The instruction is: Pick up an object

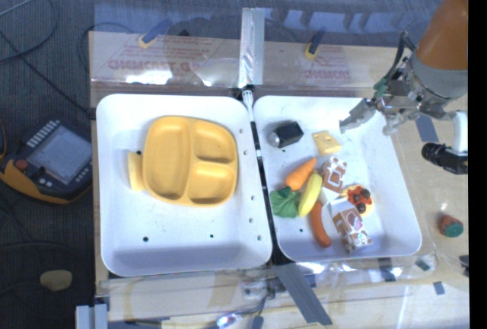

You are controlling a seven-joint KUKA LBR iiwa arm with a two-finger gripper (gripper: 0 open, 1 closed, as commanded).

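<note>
Not much to read here tbh. The cardboard [175, 61] behind the bins has reddish print across it, upside down from this angle and washed out by glare, so I can't make out any words. The pendant [47, 160] on the floor at left has a screen, but nothing on it is legible. No readable labels on the toys either.

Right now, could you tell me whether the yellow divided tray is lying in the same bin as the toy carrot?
No, the yellow tray lies in the left bin, while the carrot lies in the right bin.
</note>
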